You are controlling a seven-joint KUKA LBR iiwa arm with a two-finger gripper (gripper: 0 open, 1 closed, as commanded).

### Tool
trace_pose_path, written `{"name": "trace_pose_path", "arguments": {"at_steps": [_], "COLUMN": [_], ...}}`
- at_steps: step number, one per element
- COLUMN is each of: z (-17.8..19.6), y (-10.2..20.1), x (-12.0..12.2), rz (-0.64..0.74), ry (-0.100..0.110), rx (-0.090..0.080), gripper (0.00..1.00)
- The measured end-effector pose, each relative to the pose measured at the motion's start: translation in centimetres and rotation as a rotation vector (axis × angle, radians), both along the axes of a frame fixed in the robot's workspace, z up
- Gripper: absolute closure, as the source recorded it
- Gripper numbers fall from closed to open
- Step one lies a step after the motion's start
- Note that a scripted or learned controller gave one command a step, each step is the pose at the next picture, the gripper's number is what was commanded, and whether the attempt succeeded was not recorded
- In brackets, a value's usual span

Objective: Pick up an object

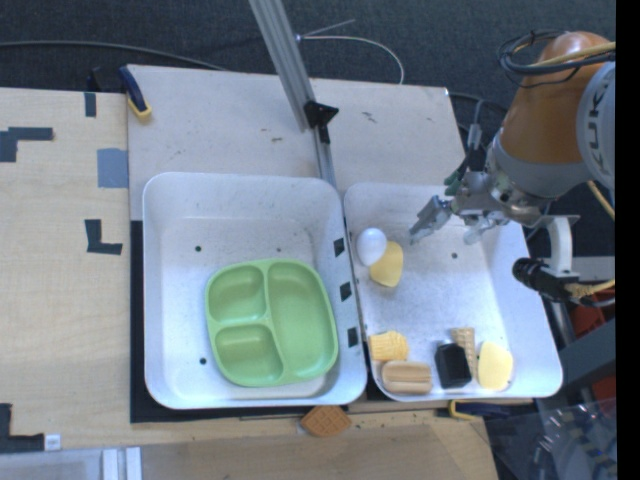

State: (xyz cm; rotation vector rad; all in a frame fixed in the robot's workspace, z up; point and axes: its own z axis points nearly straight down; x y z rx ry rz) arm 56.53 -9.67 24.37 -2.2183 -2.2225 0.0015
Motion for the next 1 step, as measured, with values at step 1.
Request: {"name": "trace_pose_path", "arguments": {"at_steps": [1], "z": [0.0], "y": [0.0], "x": [0.0], "rz": [0.0], "ry": [0.0], "rx": [0.0], "gripper": [0.0]}}
